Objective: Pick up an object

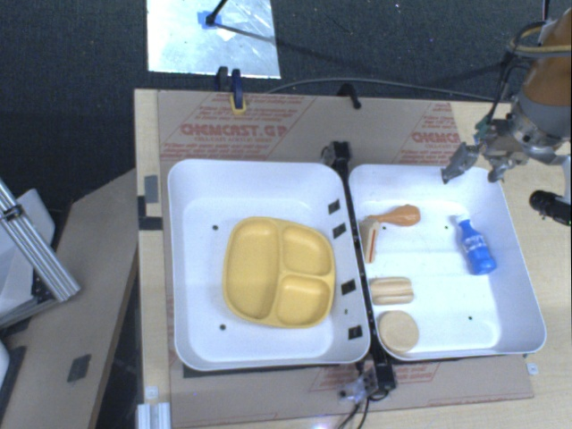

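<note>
My gripper (475, 167) hangs over the far right corner of the right bin (514, 266), its two fingers spread apart with nothing between them. Below it in the right bin lies a blue bottle (475, 247) with a white cap. An orange chicken drumstick (397, 216) rests near the bin's far left. A strip of bacon (368, 240) lies beside the divider. A hot dog bun (391, 290) and a round tan cookie (399, 329) sit at the near left corner.
The left bin (192, 239) holds a yellow divided plate (278, 272). Black clips run along the seam between the bins. A blue-and-yellow clamp (236, 90) stands at the cardboard's far edge. An aluminium rail (31, 244) juts in at the left.
</note>
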Robot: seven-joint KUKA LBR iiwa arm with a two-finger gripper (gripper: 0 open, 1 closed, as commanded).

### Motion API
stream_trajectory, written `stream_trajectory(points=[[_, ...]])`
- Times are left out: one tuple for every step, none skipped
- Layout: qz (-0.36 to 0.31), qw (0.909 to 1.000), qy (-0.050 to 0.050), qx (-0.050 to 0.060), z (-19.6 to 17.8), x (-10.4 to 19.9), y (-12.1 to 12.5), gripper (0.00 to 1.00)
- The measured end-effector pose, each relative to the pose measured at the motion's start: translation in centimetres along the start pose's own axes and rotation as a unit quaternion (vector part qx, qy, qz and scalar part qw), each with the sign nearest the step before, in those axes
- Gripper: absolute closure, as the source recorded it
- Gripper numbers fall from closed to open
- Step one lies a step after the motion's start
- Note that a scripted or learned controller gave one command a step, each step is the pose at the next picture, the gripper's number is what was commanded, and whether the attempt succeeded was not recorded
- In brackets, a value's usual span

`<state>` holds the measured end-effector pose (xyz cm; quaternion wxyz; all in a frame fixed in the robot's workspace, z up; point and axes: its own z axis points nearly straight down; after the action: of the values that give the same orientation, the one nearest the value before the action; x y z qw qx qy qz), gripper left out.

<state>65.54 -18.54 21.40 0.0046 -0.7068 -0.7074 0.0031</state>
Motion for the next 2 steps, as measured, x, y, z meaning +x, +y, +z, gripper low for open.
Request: stream_trajectory(points=[[-0.001, 1.0, -0.001, -0.007, -0.9, 0.1, 0.3, 0.0], [-0.002, 1.0, -0.001, -0.005, 3.3, 0.2, 0.6, 0.0]])
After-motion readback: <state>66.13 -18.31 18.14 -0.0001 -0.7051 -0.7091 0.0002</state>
